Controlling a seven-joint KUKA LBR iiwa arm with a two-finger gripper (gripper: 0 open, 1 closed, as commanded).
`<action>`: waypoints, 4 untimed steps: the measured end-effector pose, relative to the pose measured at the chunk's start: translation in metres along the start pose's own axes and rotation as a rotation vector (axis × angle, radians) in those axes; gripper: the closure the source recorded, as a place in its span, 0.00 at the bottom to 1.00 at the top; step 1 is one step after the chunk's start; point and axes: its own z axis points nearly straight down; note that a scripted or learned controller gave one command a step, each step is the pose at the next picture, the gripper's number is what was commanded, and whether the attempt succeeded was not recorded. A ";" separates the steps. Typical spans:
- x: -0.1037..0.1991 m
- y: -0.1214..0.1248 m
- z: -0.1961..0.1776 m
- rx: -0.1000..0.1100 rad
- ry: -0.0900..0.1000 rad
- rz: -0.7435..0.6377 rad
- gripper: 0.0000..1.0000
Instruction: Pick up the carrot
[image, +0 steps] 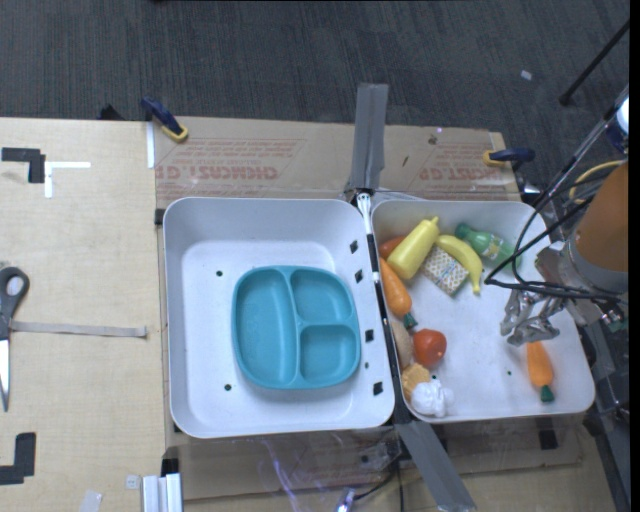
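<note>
Right now your gripper (528, 322) sits low over the right bin (497, 402), toward its right side, and the carrot (540, 368) you're after lies just below it near the bin's right wall, orange body with the green stub pointing to the front corner. Nothing is between the metal fingers; whether they're spread or closed you cannot tell from this slant.

To do this step well, shift a touch toward the front wall so you're centred over the carrot's thick middle, and turn the wrist so the fingers close across its width — not along it. Mind the wall close beside it.

Note a second orange, carrot-like piece (396, 288) against the divider, well apart from the arm, beside a yellow bottle (413, 247), banana (461, 257) and tomato (429, 345). The left bin (187, 330) holds a blue tray (296, 326). Both bins rest on cardboard (240, 160) — dark carpet (250, 50) lies beyond the bench.
</note>
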 end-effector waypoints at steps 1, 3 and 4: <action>-0.083 0.129 -0.129 -0.007 0.007 -0.260 1.00; -0.097 0.135 -0.086 -0.010 0.010 -0.296 0.00; -0.123 0.172 -0.086 -0.011 0.009 -0.421 0.00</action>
